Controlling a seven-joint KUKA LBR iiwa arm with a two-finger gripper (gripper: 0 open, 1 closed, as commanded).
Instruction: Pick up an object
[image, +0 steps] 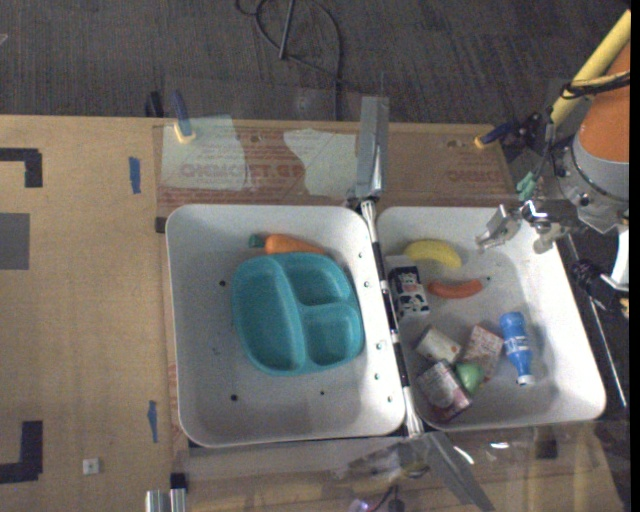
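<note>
Banana (433, 252) — left of pincer (517, 222)

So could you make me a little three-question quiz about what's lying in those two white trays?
1. True or false: the teal divided plate lies in the left bin.
2. Which thing lies nearest the claw? A) blue bottle B) yellow banana C) green ball
3. Fill in: the orange carrot in the left bin lies against the plate's ____ edge in the camera view.

Key: 1 true; 2 B; 3 top.
</note>
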